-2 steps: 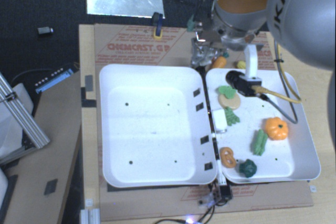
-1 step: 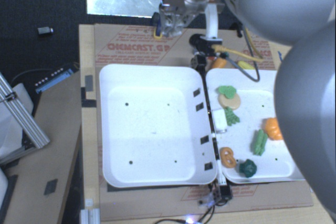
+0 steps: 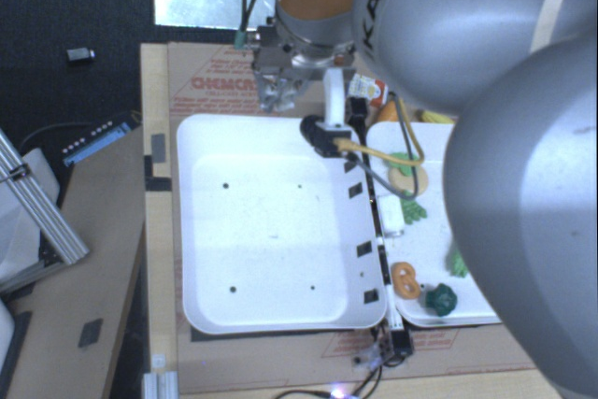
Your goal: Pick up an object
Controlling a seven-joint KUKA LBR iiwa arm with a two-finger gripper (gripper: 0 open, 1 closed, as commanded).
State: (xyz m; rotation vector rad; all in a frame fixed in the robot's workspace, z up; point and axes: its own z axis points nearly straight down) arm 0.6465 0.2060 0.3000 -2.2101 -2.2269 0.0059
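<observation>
My gripper [image 3: 277, 92] hangs below the orange wrist band, over the far rim of the left bin [image 3: 271, 229]. The right bin [image 3: 432, 143] holds the loose objects: an orange pretzel-shaped piece [image 3: 404, 278], a dark green lump [image 3: 439, 299], a green leafy piece [image 3: 413, 211], a small white piece [image 3: 391, 218] and a pale ring [image 3: 407, 175]. An orange item [image 3: 383, 113] and a yellow one [image 3: 435, 118] lie at that bin's far end. The arm's grey bulk hides much of the right bin.
Both bins rest on a cardboard sheet [image 3: 210, 75]. A black divider strip [image 3: 366, 229] runs between the bins, and a black bracket with cables [image 3: 327, 137] hangs beside the gripper. Metal rails [image 3: 37, 210] stand off the bench at the left.
</observation>
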